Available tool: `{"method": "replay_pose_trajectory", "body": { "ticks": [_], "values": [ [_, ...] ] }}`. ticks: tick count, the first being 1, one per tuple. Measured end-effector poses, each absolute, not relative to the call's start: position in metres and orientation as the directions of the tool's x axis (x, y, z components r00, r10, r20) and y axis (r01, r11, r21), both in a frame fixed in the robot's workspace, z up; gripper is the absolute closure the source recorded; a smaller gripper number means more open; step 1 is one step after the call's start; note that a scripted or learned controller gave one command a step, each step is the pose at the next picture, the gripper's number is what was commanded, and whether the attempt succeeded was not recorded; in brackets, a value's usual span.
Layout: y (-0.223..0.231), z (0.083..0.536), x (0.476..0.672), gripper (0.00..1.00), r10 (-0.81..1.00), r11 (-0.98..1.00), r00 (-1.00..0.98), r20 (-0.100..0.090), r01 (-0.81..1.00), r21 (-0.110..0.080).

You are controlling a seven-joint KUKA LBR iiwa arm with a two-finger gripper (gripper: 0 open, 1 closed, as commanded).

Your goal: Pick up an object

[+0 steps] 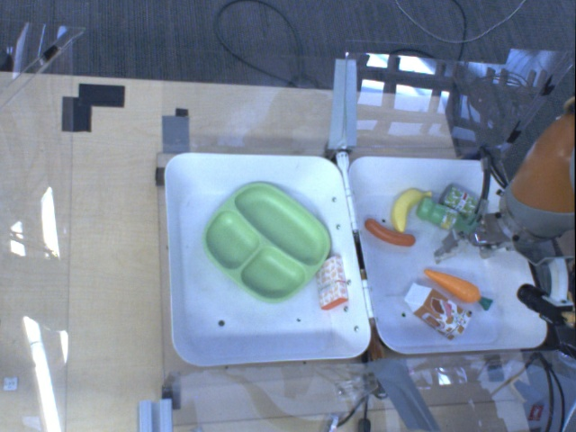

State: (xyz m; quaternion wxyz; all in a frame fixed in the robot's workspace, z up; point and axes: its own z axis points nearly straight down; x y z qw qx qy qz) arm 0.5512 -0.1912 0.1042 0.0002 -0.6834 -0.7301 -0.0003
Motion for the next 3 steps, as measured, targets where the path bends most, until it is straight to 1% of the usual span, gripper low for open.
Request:
{"method": "replay_pose_trajectory", "body": {
  "ticks": [1,2,3],
  "values": [
    [-0.150,0.089,0.491,0.00,0.989,0.151,-0.151,-0.004,0.988,0.012],
    [-0.149,0.099,0.494,1.00,0.988,0.154,-0.154,-0.005,0.988,0.018],
    [-0.070,0.184,0.540,1.00,0.944,0.331,-0.331,-0.002,0.944,0.004]
  ]
}}
